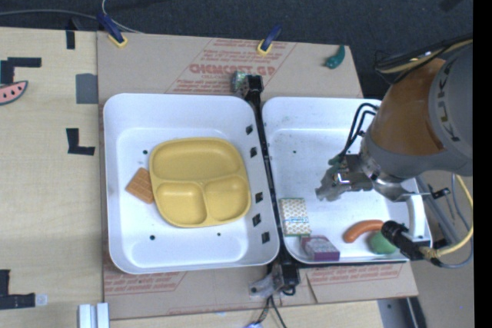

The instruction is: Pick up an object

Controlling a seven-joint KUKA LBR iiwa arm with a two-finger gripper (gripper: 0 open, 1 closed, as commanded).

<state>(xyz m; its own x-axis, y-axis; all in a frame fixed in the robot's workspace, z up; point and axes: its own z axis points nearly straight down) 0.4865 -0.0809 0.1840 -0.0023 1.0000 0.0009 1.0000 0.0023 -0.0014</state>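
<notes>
Cardboard-covered counter (307, 73) carries two shallow white bins, and we see the end effector (338, 184) hanging low over the right bin (307, 127), aperture impossible to tell, likely aiming for the small patterned box (294, 216) nearby.

Two bins sit side by side on a cardboard sheet (307, 61) atop the bench. The left bin (123, 165) holds a divided tray (201, 182), with a cracker-like square (140, 184) tucked against the tray's left edge. In the right bin (307, 127), a small packet (294, 216) and a block (320, 248) lie near the front-left corner; a sausage-shaped piece (361, 230) and a rounded object (380, 243) rest at front right. The gripper (338, 184) hangs over the bin's middle.
</notes>
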